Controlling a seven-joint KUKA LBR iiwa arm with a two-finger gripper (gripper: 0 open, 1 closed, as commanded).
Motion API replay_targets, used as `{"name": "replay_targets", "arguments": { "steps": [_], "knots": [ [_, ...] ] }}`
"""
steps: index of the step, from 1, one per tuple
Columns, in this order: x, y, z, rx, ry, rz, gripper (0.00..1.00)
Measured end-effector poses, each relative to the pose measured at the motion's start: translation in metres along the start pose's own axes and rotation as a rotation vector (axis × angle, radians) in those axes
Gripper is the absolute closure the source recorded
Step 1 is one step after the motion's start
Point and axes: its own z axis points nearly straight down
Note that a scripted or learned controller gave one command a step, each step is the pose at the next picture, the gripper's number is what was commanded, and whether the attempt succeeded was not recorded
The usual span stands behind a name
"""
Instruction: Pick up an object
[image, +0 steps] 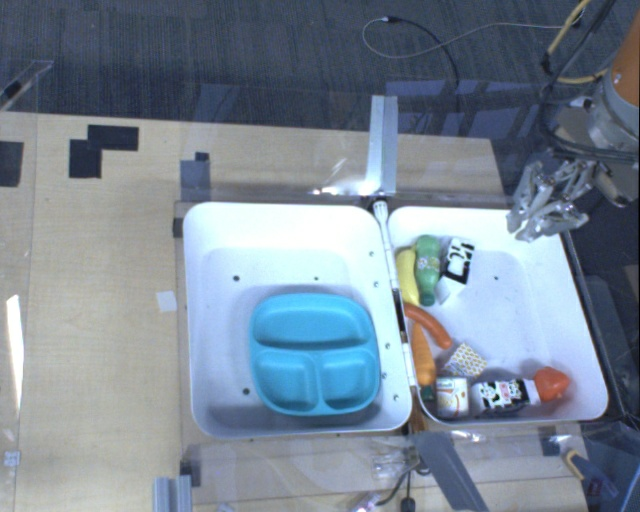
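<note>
Gripper (543, 212) poised above far right corner of right bin (520, 300); nothing between fingers, spread or closed cannot be told at this angle. Position judged as a staging point before descent.

Candidate objects crowded along left wall and near edge of right bin: banana (405, 275), green bottle (428, 268), black-and-white pack (458, 262), carrot (423, 355), jar (451, 397), dark bottle with orange cap (515, 391). Bin centre bare, allowing approach from that side.

Left bin (215, 300): one blue divided plate (315, 350).
</note>
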Motion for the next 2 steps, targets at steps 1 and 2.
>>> {"name": "replay_targets", "arguments": {
  "steps": [1,2],
  "knots": [
    [-0.014,0.004,0.022,-0.001,0.001,-0.085,1.00],
    [0.020,-0.072,-0.035,0.003,-0.002,-0.413,1.00]
  ]
}}
